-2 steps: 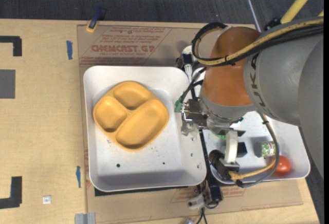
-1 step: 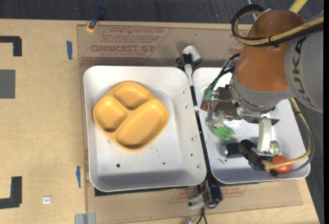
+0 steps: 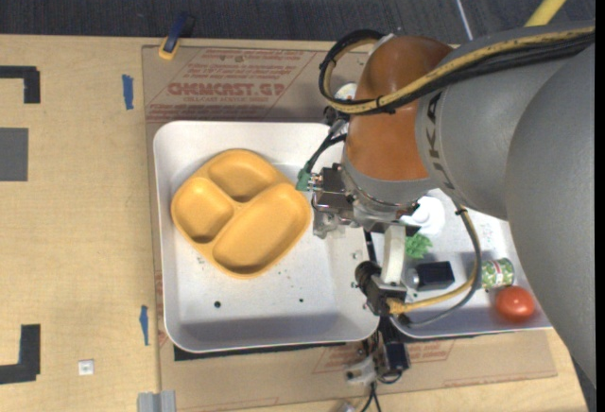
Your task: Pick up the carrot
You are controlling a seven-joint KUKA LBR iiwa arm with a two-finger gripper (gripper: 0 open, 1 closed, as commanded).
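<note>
Carrot: I can't place it from where I stand; my guess is it lies under the bulky grey arm (image 3: 492, 145), hidden in the right-hand shallow white bin (image 3: 473, 330) at lower right. The tool (image 3: 383, 283) hangs over the seam between the bins, and whether it is open or closed I cannot tell. Near it sit a leafy green piece (image 3: 417, 245), a small black block (image 3: 435, 274) and a round red tomato (image 3: 515, 303). Further left, the yellow three-part plastic plate (image 3: 241, 212) rests in the left white bin (image 3: 180, 325) on the tan counter (image 3: 76, 212).
</note>
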